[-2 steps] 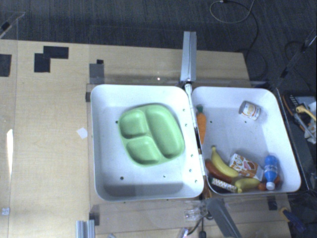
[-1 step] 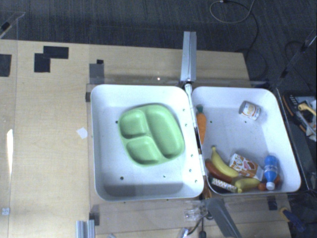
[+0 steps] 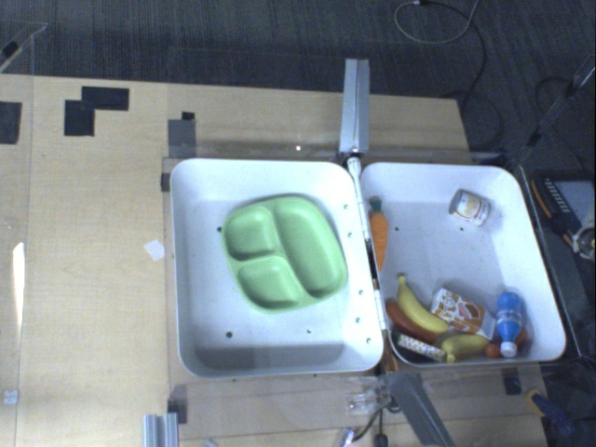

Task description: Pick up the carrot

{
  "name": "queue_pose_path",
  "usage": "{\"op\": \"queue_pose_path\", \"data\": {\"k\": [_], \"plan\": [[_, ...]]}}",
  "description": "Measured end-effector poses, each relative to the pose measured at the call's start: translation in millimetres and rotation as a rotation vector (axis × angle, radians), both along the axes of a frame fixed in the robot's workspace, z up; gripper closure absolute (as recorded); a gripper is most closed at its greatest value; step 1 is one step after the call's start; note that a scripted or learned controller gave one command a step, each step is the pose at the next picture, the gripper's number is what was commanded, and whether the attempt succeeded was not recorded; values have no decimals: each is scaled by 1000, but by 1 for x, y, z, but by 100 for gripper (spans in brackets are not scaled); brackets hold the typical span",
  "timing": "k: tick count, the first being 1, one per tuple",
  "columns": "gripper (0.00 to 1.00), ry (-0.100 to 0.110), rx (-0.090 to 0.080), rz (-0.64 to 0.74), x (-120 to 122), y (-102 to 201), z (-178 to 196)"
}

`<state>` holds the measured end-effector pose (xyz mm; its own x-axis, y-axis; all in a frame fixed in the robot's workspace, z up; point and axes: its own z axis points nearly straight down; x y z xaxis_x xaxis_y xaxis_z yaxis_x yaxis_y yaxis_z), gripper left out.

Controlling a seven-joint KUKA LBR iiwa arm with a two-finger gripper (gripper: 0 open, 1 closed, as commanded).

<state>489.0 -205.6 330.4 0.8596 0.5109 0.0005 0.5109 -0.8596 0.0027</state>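
Nothing done yet: carrot (image 3: 378,231) is lying untouched along the right bin's (image 3: 521,194) left wall; can't tell the tool's state, whole pick remaining.

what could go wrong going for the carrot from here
1. The carrot lies tight along the left wall of the right bin, so one finger may hit the wall or the divider and the grasp may slip.
2. It is slim and lies lengthwise along the wall, so a closing gripper may roll or push it rather than pinch it.
3. The banana lies just below it; a low approach might nudge it.
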Motion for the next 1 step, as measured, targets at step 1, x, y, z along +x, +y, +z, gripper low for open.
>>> {"op": "queue_pose_path", "data": {"k": [1], "plan": [[100,0,2,-268,35,36,-38]]}}
